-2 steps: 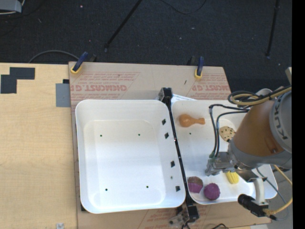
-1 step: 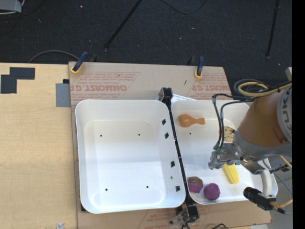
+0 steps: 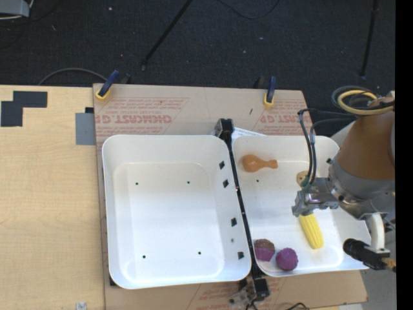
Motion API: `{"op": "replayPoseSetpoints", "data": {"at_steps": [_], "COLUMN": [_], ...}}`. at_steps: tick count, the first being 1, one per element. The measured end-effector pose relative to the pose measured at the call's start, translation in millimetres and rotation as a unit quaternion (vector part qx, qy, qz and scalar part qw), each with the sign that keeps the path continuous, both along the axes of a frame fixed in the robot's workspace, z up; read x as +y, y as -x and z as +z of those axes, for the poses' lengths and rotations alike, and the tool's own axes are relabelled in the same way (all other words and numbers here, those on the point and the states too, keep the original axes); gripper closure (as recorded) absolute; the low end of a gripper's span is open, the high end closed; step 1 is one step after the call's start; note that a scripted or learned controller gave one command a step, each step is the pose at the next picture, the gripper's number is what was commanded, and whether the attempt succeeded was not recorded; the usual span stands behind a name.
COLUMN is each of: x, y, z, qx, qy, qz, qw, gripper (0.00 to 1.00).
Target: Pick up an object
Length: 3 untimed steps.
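Reaching into the right bin (image 3: 326, 148), the gripper (image 3: 308, 205) hangs directly over the yellow corn cob (image 3: 312, 230); its grip cannot be told. Nothing appears lifted, so the pick-up remains undone.

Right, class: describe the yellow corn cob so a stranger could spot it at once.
Look in the right-hand shallow white bin, towards its near right corner, just below the gripper. The yellow plastic corn cob lies there lengthwise. It is long and bright yellow, unlike the two round purple balls beside it.
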<state>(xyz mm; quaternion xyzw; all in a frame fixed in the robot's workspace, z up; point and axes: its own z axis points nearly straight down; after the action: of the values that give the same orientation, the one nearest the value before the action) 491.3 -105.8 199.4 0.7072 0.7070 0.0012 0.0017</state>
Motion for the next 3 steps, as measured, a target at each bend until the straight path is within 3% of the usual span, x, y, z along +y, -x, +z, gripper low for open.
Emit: {"op": "replayPoseSetpoints", "data": {"at_steps": [1,3], "x": [0,105], "y": [-1,-17], "z": [39,40], "qx": [0.0,0.003], "qy": [-0.0002,-0.0008], "qz": [0.0,0.002], "qw": [1.0,1.0], "gripper": [1.0,1.0]}}
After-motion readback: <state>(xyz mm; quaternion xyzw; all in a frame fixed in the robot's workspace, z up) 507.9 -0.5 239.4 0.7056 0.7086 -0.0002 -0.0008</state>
